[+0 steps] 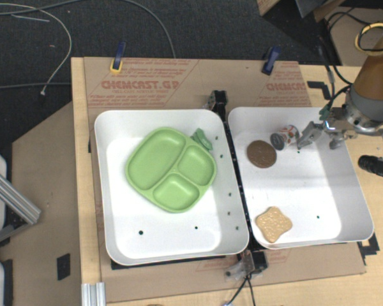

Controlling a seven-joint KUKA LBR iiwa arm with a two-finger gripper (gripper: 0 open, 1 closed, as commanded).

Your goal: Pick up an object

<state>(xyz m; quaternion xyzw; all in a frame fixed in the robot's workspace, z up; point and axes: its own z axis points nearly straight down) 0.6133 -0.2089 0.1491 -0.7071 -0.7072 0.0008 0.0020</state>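
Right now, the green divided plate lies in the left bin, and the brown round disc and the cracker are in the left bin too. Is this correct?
Not quite. The green divided plate does lie in the left bin, but the brown round disc and the cracker are in the right bin, as the camera view shows.

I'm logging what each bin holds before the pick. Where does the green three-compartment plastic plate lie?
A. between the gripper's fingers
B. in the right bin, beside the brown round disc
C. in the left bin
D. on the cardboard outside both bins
C: the green three-compartment plastic plate lies flat inside the left white bin, while the gripper is over the right white bin.
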